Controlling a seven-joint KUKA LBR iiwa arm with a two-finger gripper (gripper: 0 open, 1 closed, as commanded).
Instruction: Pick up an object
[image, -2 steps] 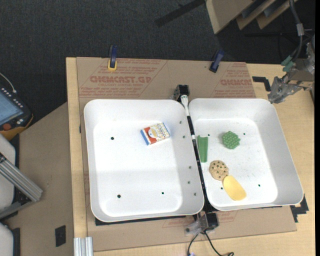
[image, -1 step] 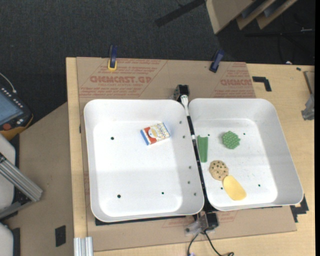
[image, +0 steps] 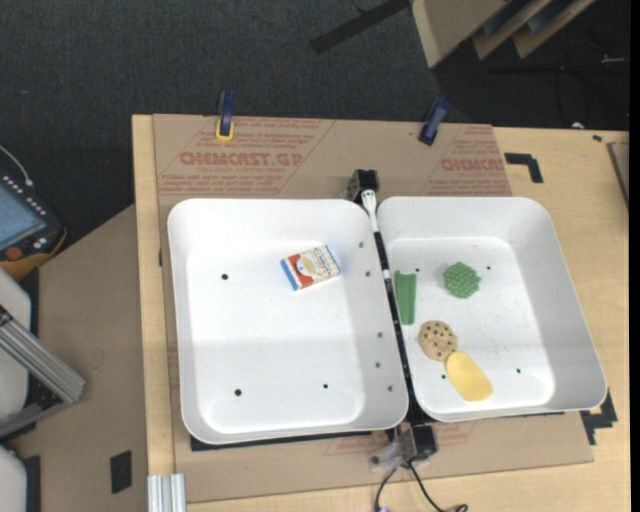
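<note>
A small red, white and blue box (image: 310, 267) lies in the left bin (image: 200, 330), toward its upper middle. The right bin (image: 540, 290) holds a flat green bar (image: 405, 296) against its left wall, a round green knobbly piece (image: 461, 280), a brown cookie (image: 436, 339) and a yellow oval piece (image: 468, 377) just below the cookie, touching or nearly touching it.
Both bins sit on a brown cardboard sheet (image: 300, 150) held by two clamps (image: 225, 118) at the back edge. A black bracket (image: 363, 185) sits at the back between the bins, with cabling at the front (image: 405, 455). A metal rail (image: 40, 360) lies at left.
</note>
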